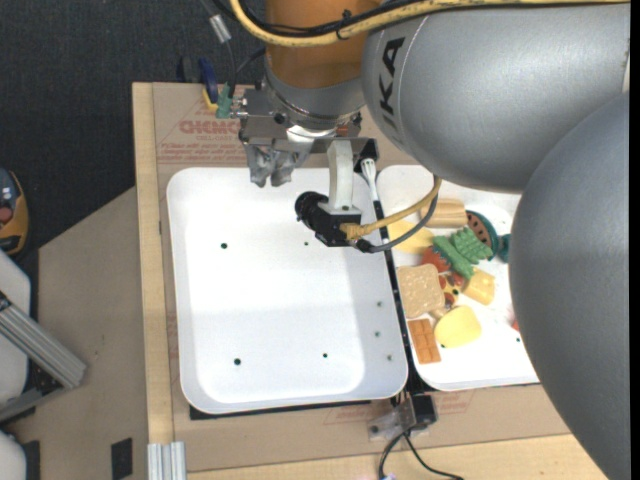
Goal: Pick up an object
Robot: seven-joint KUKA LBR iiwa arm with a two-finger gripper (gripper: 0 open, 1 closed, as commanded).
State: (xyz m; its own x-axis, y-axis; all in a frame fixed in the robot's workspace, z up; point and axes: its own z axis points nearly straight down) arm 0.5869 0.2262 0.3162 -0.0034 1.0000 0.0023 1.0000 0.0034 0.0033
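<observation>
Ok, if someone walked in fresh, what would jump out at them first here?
The huge grey arm with its orange band fills the upper right, its gripper hanging over the left bin's far edge. Next, the colourful pile of toy food crowded into the right bin.

Both white bins, the left bin (pixel 200 298) and the right bin (pixel 480 368), look like smooth, slightly glossy plastic. The arm (pixel 500 78) has a satin grey shell and a shiny orange band (pixel 320 18). The gripper (pixel 272 165) is dull bare metal. The bench (pixel 150 228) looks like matt brown board.
</observation>
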